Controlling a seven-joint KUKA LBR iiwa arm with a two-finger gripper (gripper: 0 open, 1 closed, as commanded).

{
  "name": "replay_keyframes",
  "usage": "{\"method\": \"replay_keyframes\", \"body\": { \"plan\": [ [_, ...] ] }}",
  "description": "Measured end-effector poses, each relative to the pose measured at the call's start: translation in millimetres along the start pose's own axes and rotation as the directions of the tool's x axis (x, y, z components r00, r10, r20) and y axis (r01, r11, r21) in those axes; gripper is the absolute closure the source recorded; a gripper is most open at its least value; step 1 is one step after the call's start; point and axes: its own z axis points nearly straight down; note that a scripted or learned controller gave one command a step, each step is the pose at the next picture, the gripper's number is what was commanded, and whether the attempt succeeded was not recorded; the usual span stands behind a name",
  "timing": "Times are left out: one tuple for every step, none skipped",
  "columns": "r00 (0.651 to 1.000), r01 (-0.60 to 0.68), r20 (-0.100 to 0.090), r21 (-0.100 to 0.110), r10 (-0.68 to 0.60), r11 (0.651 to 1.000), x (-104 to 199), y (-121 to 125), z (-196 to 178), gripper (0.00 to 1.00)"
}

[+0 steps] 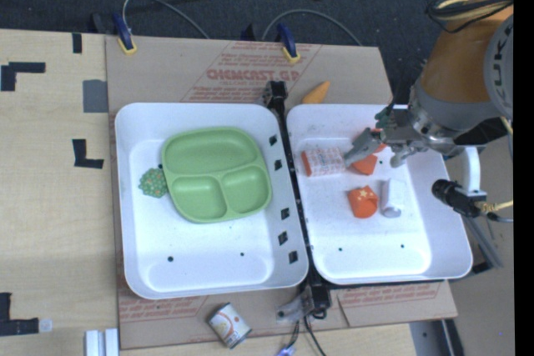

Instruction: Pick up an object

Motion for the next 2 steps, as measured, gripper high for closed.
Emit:
{"method": "replay_keyframes", "body": {
  "plan": [
    [1.000, -0.001, 0.005, -0.013, 0.001, 1.000, -55, -8, 117, 0.00],
    [1.000, 0.002, 0.000, -0.007, -0.002, 1.000, -5, 63, 140, 0.00]
  ]
}}
